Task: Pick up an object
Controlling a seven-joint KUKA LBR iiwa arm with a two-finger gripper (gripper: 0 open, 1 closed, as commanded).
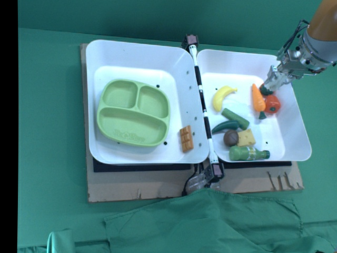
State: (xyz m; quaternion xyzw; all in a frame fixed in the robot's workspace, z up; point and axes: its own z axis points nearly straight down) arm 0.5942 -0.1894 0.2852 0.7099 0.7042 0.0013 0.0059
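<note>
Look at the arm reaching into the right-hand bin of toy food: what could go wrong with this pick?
1. The gripper is low at the carrot and tomato, which lie touching; it may nudge one while closing on the other, or catch both.
2. Both sit near the right bin's far corner, so a pushed piece could slide against the wall, out of easy grasp.

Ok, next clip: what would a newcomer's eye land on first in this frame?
Probably the green divided plate, large and alone but for a small brown waffle piece in the left bin. Next, the bright cluster of toy food in the right bin: a yellow banana, an orange carrot and a red tomato. The gripper sits low over the carrot's top end.
</note>
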